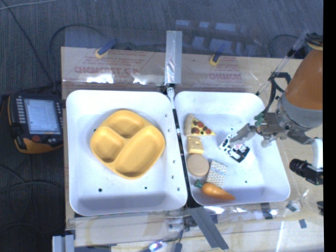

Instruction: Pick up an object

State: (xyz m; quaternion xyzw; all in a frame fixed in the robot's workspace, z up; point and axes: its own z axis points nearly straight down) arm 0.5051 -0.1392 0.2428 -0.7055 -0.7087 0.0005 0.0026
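Gripper [237,140] hangs low in the right bin [273,188] over a small black/white item [236,150], prob. lining up a grab; grip state: can't tell.

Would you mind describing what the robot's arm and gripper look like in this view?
The arm shows a broad rounded orange band above a grey wrist section. Thin dark cables loop along its left side. The gripper is a grey metal assembly with slim fingers, ending in a black-and-white tip.

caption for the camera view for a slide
Gripper over the right bin of toy food; yellow divided plate in the left bin.
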